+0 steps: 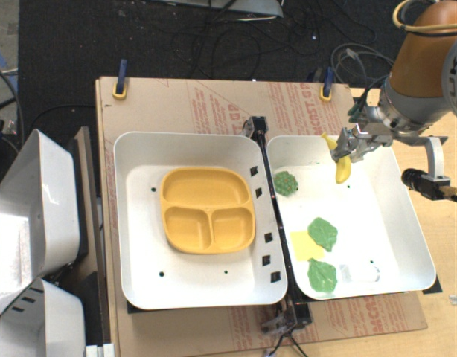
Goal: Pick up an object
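Camera view: looks down at a slant on a bench with a cardboard sheet (213, 106) under two white bins.
Writing: red print runs across the cardboard; beside the right clamp one mirrored word looks like "NOT", and the rest is too faint or cut off to read.
Left bin (132, 222): holds a yellow divided tray (208, 209) with three compartments, lying flat near its middle.
Right bin (407, 229): holds a yellow banana (342, 169), three green pieces and a flat pale yellow piece (304, 245).
Gripper (347, 149): over the far edge of the right bin, fingers closed around the upper end of the banana.
Banana: hangs down from the fingers, lower tip just above or at the bin floor; which, I cannot tell.
Green pieces: a rounded one (286, 184) near the divider, a leafy one (323, 233) mid-bin, another (322, 276) near the front rim.
Arm (426, 50): grey with an orange band, entering from the right.
Clamps: blue-and-yellow clips (120, 80) grip the cardboard's far edge.
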Motion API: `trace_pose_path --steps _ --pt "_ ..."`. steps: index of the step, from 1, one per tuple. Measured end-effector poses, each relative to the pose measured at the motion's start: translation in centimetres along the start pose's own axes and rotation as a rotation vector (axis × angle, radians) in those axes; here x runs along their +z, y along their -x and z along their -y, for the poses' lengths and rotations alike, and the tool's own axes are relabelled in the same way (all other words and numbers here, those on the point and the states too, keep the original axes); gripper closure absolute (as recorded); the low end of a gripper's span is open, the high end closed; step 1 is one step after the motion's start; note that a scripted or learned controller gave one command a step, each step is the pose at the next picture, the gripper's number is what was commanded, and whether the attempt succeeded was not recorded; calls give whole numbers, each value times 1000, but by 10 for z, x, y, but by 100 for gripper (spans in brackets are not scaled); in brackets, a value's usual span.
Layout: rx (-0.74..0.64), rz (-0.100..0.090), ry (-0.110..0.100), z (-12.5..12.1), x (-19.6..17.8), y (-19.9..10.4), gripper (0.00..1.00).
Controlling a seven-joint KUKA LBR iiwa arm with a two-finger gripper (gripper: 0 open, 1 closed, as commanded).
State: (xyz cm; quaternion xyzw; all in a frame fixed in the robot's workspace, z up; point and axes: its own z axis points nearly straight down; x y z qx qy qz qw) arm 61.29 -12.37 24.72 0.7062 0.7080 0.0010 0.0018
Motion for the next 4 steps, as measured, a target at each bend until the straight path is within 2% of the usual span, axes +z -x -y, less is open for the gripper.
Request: trace_pose_path --steps 1,4 --pt "-4 -2 -5 15 -6 -47 100" --pt "-5 -2 -5 34 3 -180 100"
